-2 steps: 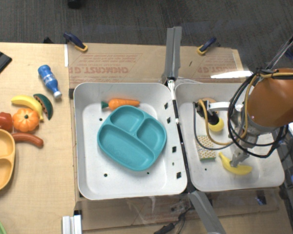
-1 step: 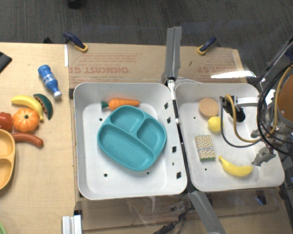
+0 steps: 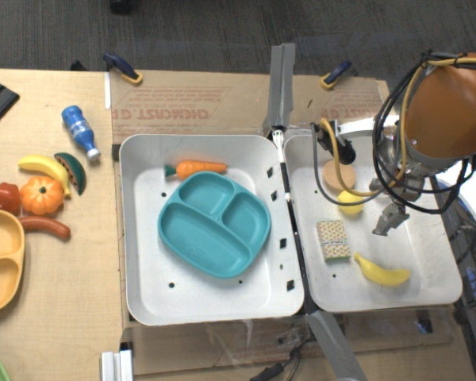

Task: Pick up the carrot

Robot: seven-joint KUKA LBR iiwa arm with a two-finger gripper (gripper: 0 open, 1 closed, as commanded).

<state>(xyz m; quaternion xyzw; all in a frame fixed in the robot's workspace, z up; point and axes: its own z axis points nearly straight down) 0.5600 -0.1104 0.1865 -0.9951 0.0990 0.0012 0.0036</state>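
Observation:
The carrot (image 3: pixel 198 167), orange with a green stub at its left end, lies flat in the left bin (image 3: pixel 143 284), near the far wall. It touches the top rim of a teal divided plate (image 3: pixel 214 225). My gripper (image 3: pixel 388 219) hangs over the middle of the right bin (image 3: pixel 440 288), far to the right of the carrot, with nothing seen in it. The grey arm with its orange band (image 3: pixel 444 109) and looped cables rises above it at the right.
The right bin holds a yellow lemon (image 3: pixel 351 202), a tan disc (image 3: pixel 333 177), a speckled sponge block (image 3: pixel 333 240) and a banana (image 3: pixel 383 271). On the bench at the left lie a blue bottle (image 3: pixel 81 132), toy fruit (image 3: pixel 41 195), a sausage (image 3: pixel 46 227) and a yellow dish (image 3: pixel 0 260).

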